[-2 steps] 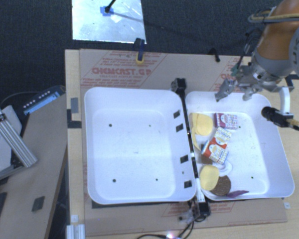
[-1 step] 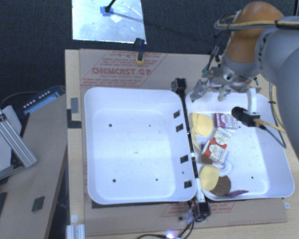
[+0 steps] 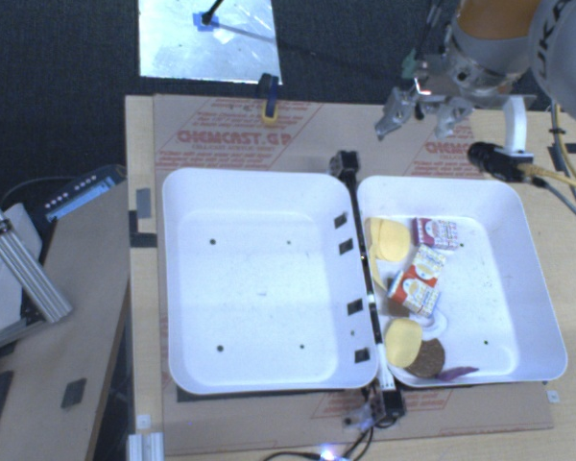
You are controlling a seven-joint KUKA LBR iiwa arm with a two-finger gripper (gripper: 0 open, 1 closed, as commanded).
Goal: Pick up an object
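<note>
My gripper [image 3: 420,115] hangs high above the far edge of the right bin [image 3: 528,257], open, with nothing between its fingers. Down in the right bin's left half lie several small things: a yellow piece [image 3: 390,240], a maroon-and-white carton [image 3: 435,231], a red-and-white carton [image 3: 419,287], a second yellow piece [image 3: 402,341] and a brown round disc [image 3: 426,357]. All of them sit well below and in front of the gripper.
The left bin [image 3: 259,277] lies beside the right one, with a black hinged divider [image 3: 357,257] between them. A shiny metal sheet [image 3: 209,25] lies beyond the bench at the back. A small blue-and-yellow clip [image 3: 268,99] stands on the cardboard behind the left bin.
</note>
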